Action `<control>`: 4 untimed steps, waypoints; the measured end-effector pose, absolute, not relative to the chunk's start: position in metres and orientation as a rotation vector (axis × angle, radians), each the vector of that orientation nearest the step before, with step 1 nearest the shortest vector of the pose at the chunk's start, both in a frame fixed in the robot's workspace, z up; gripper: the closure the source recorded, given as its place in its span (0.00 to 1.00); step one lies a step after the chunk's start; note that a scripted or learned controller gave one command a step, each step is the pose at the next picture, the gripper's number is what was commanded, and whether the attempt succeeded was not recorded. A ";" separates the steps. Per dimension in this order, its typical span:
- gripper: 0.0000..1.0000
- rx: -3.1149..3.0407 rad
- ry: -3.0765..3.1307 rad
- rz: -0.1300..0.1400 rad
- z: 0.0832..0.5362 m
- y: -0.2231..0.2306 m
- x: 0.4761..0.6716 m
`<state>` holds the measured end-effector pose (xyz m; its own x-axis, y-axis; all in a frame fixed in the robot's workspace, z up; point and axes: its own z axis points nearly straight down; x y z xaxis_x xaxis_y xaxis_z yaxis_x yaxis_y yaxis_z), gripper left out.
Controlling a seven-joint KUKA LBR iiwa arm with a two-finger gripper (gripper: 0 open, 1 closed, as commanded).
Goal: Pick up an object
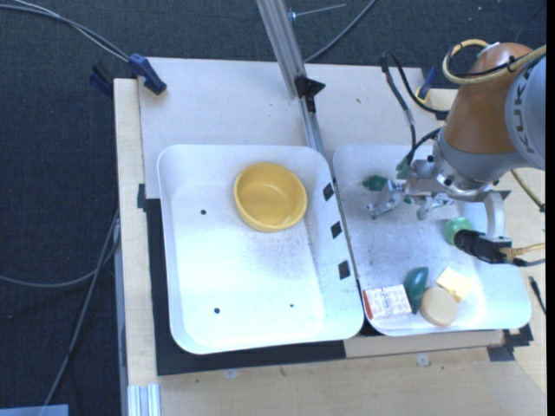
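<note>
Over the right bin point(381, 258) is where the gripper point(392, 199) sits right now, near the top of it, with the arm point(482, 120) coming in from the right edge and bending down over that bin's upper corner. Can't honestly say whether the fingers are spread or closed, the metal bits blur together from this angle, and I don't see anything caught between them.

Closest candidate is the small dark green object point(375, 183), just up and to the left of the gripper, almost touching as far as I can tell. Too small to read a long axis off it. If that's the target, my guess is the move is a tiny shift toward the bin's upper left, not a reach.

Everything else is toward the bottom of the same bin, well apart from the gripper: a green piece point(457, 229) under the wrist by the right wall, then a cluster in the lower corner with a teal drop-shaped thing point(416, 278), a pale yellow block point(453, 283), a tan round piece point(439, 308) and a red-and-white packet point(387, 302) lying flat. Those are packed close together, so grabbing one cleanly looks fiddly.

Bin floor is bare white with dark speckles between gripper and cluster, plenty of room there. Left bin point(199, 319) just has a yellow bowl point(270, 197), farthest from the arm.
</note>
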<state>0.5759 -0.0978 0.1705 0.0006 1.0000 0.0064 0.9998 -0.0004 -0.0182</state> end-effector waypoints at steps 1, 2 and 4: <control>0.00 -2.208 -2.208 0.015 0.112 -0.093 0.583; 0.00 -2.210 -2.208 0.012 0.094 -0.092 0.581; 1.00 -2.227 -2.222 -0.008 0.165 -0.098 0.577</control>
<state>0.5770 -0.0983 0.1649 0.0026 1.0000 0.0006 1.0000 -0.0026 0.0068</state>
